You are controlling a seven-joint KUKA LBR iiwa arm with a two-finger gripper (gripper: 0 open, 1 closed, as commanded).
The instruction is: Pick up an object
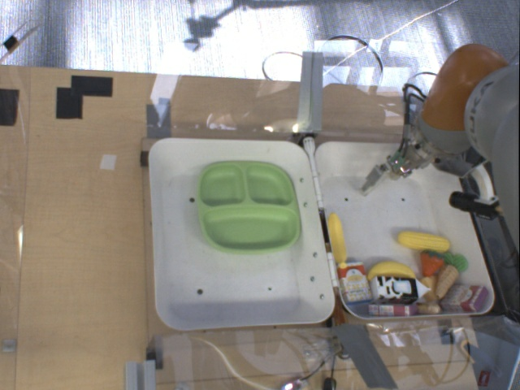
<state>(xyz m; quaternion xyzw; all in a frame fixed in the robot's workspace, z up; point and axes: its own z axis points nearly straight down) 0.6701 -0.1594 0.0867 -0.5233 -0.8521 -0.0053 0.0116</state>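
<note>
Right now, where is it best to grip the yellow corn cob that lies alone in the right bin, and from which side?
Take the yellow corn cob across its middle, coming straight down from above. It lies flat and nearly left to right on the right bin floor, with free floor in front and behind, so the gripper likely fits best straddling its narrow width. The carrot sits close below, so stay centred.

A green plastic plate with three compartments (pixel 248 206) lies in the middle of the left shallow white bin (pixel 175 299). The bin stands on a light brown wooden surface (pixel 73 250), which carries black square marks (pixel 81 93) near its far left edge.
</note>
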